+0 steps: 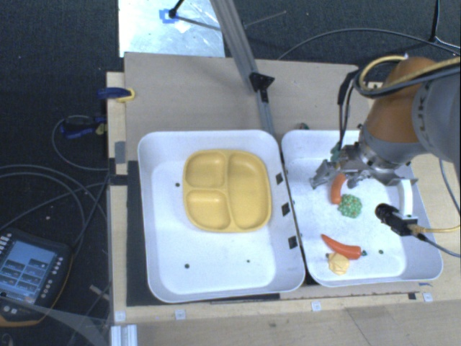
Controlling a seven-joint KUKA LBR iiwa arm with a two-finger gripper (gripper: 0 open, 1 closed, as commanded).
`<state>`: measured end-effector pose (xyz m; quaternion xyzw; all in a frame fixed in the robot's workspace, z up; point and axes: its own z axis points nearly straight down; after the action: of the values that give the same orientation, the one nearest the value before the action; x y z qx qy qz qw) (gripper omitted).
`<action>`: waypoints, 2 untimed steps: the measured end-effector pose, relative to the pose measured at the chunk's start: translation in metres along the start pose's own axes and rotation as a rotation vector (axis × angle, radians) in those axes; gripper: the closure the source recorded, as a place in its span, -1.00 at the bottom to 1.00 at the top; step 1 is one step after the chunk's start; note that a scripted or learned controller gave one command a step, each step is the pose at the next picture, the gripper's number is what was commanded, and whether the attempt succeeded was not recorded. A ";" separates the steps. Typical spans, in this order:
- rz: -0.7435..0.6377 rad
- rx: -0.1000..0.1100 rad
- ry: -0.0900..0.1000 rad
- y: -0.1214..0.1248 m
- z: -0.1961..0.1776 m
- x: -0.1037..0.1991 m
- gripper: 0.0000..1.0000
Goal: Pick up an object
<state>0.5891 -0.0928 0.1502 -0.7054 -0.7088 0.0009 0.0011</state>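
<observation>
No text can be read anywhere; the handheld pendant's screen (23,263) perhaps shows buttons, too blurred to read.

Arm (425,107) cut off at right edge; carrot (337,188) top prob. hidden under jaws.

Pincer (336,175) over right bin (425,265), carrot (337,189) between fingers.

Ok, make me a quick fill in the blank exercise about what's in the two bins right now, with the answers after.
1. The yellow divided plate lies in the ____ bin.
2. The plate has ____ compartments.
3. The green broccoli piece lies in the ____ bin, near the claw.
4. The red pepper lies right beside a small ____ item at the near end of the right bin.

Answers: left; three; right; yellow
</observation>
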 end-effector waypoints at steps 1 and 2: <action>0.005 0.002 0.000 0.006 0.060 -0.002 -1.00; 0.005 -0.002 0.000 0.006 0.060 -0.002 -1.00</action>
<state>0.5951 -0.0943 0.0906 -0.7073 -0.7070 0.0002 0.0006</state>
